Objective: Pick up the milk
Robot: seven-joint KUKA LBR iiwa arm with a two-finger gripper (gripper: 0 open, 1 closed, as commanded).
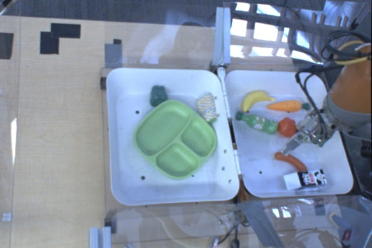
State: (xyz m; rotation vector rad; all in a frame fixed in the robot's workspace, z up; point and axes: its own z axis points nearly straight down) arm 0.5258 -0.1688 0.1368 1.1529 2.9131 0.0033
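The milk (pixel 305 179) is a small white carton with black cow patches. It lies on its side near the front edge of the right bin (pixel 256 180). My gripper (pixel 294 143) hangs over the middle of that bin, above and a little left of the milk, well apart from it. Its fingers point down to the left, open, with nothing between them. The tips are just above a red sausage (pixel 290 161) and beside a red tomato-like piece (pixel 286 126).
The right bin also holds a banana (pixel 254 100), a carrot (pixel 286 106) and a green bottle (pixel 258 122). The left bin (pixel 125 183) holds a green divided plate (pixel 176 139), a dark green piece (pixel 158 95) and a speckled packet (pixel 206 107).
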